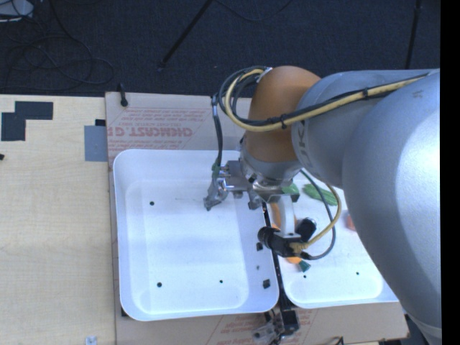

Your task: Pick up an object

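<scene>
My gripper (232,200) hangs over the right part of the left bin (123,228), close to the wall it shares with the right bin (359,293). Its two metal fingers (212,198) stand apart, open, with bare white bin floor between them. In the right bin, mostly hidden by the arm, lie a green object (320,193), a small orange piece (294,259) with a teal bit (305,266) beside it, and a pinkish sliver (350,223) at the arm's edge.
The grey arm with its orange band (277,113) covers most of the right bin. Yellow and black cables (323,236) loop below the wrist. A cardboard sheet (154,124) lies under the bins, and wooden bench (50,228) extends to the left.
</scene>
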Controlling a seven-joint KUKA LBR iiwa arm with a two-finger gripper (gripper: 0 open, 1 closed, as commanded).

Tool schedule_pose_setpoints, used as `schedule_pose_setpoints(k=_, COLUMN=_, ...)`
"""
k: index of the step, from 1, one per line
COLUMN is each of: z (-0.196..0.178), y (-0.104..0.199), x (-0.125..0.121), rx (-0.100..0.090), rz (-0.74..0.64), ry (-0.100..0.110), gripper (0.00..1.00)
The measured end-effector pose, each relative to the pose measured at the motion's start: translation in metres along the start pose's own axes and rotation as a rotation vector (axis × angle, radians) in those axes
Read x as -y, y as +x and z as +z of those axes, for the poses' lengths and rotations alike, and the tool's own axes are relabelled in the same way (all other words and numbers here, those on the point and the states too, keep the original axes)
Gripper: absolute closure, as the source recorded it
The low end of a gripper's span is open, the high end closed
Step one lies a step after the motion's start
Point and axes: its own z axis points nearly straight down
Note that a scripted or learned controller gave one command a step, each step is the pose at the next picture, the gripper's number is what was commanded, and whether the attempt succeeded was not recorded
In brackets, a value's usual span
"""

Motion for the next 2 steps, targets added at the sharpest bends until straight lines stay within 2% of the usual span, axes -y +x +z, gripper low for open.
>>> schedule_pose_setpoints(k=1, z=-0.008, y=0.004, x=-0.068, rx=0.001, rz=0.001, ry=-0.019, gripper=0.0)
schedule_pose_setpoints(k=2, z=0.05, y=0.065, x=-0.028, rx=0.0, rz=-0.001, ry=-0.006, gripper=0.0)
